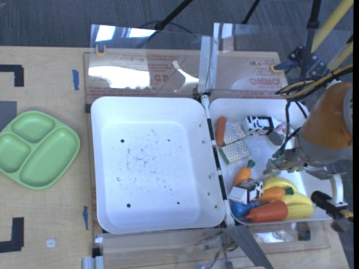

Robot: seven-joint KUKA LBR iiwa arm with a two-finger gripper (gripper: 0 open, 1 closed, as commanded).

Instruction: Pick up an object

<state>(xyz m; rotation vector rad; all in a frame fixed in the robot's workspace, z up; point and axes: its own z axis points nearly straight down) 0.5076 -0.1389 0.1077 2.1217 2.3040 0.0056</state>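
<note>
The pincer (279, 165) sits low inside the right bin (263, 108), above a heap of toy food; whether it is open or closed cannot be told. Directly below it lies a yellow banana (291, 198), with an orange carrot (270, 210) further down and to its left. Up and left of the pincer lies a slim orange sausage (221, 130). These items are judged light, rigid and smooth-skinned, so liable to slip. Grasp the banana across its narrow mid-section, not along its curved length.
</note>
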